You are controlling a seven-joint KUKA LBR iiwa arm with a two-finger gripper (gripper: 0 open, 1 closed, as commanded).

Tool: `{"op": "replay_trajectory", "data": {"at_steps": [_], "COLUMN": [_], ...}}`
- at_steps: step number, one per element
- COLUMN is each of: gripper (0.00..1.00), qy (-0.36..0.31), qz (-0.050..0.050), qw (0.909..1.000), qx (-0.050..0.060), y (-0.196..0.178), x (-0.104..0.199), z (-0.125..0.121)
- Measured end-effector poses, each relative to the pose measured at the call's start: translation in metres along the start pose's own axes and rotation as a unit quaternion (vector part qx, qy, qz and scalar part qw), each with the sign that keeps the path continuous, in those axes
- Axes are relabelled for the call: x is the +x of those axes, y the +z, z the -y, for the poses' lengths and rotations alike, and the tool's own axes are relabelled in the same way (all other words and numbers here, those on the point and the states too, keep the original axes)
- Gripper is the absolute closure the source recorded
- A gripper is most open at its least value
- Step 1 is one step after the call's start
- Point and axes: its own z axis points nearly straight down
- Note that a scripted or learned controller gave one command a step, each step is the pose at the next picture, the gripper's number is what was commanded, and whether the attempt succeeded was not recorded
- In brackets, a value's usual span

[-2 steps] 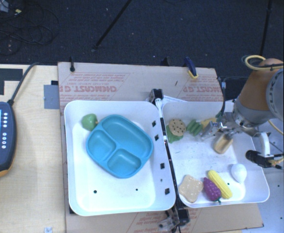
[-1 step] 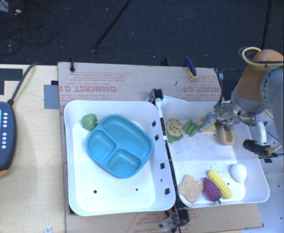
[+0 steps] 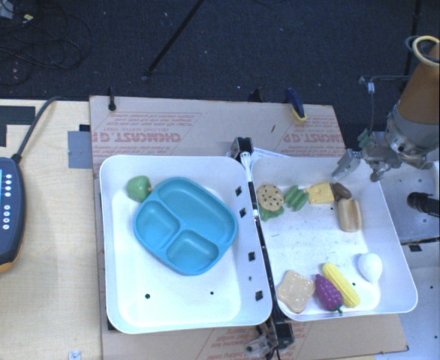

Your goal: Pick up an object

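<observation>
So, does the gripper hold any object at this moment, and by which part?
Nothing is held. The gripper hangs over the far right edge of the right bin, with no object between its fingers; the toy foods lie in that bin.

Even bright light, slightly soft, perhaps bluish

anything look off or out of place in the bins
Nothing looks spilled or broken. The blue plate lies askew in the left bin, with a green apple at its upper left corner. The toy foods in the right bin lie scattered, some touching, like the corn and grapes.
</observation>
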Motion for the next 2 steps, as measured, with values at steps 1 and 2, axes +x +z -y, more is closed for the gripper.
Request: {"op": "replay_trajectory", "data": {"at_steps": [1, 2], "gripper": [0.00, 0.00], "qy": [0.000, 0.000], "qz": [-0.003, -0.002], "qw": [1.0000, 1.0000], "qx": [0.006, 0.004], "y": [0.101, 0.098], "x": [0.026, 0.048], "z": [0.088, 0.154]}}
